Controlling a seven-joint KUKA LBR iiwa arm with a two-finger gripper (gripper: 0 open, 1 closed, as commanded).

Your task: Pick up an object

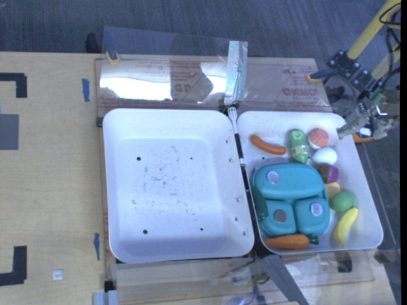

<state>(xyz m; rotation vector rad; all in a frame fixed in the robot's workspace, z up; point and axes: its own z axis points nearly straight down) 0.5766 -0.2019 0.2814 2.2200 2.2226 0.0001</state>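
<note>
Nearest item: orange carrot (286,241) lying along the lower rim of the right bin (372,216), touching the teal toy (290,199).
Right bin contents: teal toy at centre; yellow banana (344,225) and green ball (342,201) at lower right; white egg (325,155), purple piece (329,172), green can (297,145), red-and-white ball (318,136) and orange sausage (268,145) along the upper part.
Left bin (121,170): bare white floor with faint scuff marks.
Gripper (365,124): at the right of the frame, above the upper right rim of the right bin; nothing visible in its grasp. Opening width cannot be told from this view.
Step in hand: judged as the approach, with no object lifted yet.
Task object: any item in the right bin; all rest on the bin floor.
Next move: descent over one item with clearance around it. The sausage or the banana appears easiest; the egg cluster is crowded.
</note>
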